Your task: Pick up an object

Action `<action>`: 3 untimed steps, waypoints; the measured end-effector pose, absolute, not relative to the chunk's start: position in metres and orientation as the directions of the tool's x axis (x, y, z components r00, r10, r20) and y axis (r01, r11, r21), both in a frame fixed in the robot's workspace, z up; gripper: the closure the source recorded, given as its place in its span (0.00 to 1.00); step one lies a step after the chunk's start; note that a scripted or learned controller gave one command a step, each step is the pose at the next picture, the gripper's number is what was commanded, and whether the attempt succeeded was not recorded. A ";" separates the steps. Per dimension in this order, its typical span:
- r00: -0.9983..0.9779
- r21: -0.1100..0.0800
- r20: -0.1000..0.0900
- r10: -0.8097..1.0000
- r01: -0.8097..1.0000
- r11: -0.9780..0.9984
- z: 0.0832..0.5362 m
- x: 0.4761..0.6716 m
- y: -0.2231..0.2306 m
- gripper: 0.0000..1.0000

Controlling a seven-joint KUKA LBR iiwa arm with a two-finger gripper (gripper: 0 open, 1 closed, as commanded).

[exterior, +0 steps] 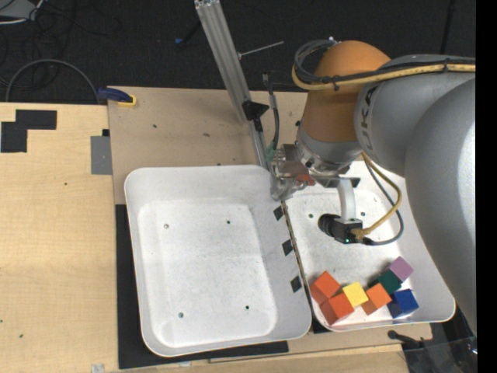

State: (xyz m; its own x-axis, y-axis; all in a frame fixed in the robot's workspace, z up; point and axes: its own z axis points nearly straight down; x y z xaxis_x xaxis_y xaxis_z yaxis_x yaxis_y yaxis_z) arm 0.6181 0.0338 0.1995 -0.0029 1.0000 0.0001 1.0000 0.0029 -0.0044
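Several small blocks lie bunched in the near corner of the right bin: two red-orange ones, a yellow one, an orange one, a green one, a blue one and a purple one. My gripper hangs under the orange wrist band at the far left of that bin, close to the rim shared with the left bin. It is well away from the blocks, and I see nothing in it.
The left bin lies beside the right one. A slanted aluminium bar rises just behind the gripper. A black part with a cable hangs over the middle of the right bin. The grey arm covers the right side.
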 end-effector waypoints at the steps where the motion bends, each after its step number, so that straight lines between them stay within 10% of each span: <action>1: -0.003 -0.002 0.001 1.000 1.000 0.003 0.190 0.621 0.083 1.00; 2: -0.001 -0.008 0.000 1.000 1.000 0.001 0.190 0.582 0.091 1.00; 3: 0.006 -0.007 0.000 1.000 1.000 -0.006 0.199 0.584 0.088 1.00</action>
State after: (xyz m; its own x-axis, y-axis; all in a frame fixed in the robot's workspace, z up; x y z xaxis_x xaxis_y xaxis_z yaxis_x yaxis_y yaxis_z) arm 0.5839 0.0880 0.1994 0.0062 1.0000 -0.0002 1.0000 -0.0062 -0.0072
